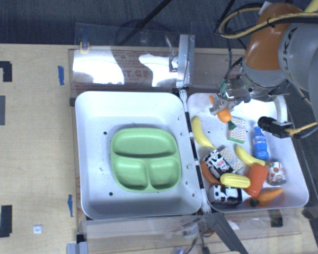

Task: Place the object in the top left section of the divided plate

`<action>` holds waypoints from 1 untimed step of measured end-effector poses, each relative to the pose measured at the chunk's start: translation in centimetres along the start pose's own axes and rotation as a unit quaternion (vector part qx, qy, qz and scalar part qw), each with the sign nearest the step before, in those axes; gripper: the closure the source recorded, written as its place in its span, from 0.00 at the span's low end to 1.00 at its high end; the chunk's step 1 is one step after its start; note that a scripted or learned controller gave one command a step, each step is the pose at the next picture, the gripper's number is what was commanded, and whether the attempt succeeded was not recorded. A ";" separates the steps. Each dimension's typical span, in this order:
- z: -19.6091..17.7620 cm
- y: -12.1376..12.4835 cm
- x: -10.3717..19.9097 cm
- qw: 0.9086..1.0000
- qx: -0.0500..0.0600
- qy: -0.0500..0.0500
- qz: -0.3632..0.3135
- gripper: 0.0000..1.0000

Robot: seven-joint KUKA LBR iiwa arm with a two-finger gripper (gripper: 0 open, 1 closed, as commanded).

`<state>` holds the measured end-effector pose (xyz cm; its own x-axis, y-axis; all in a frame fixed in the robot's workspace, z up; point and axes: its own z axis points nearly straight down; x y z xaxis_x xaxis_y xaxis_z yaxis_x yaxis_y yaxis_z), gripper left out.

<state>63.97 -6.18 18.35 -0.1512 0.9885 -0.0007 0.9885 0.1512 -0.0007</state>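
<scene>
Gripper (222, 106): at twelve o'clock of right bin (299, 192); grip state cannot be told
Orange object (224, 116): just beneath gripper
Divided plate (146, 159): green, centre of left bin (90, 115)

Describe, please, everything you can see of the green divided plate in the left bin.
The green divided plate is a rounded rectangle that looks like matte plastic, light green, with low ridges splitting it into three sections: one long section across the top and two smaller ones below. It lies flat, upright, near the middle of the left white bin, resting on the bin's floor. Nothing lies in any section, and no other object touches it.
</scene>
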 end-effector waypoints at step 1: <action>0.0 -4.1 5.0 0.987 0.001 0.001 -0.158 1.00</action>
<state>59.15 -1.90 18.32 -0.4517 0.8922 0.0022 0.8922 0.4517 -0.0027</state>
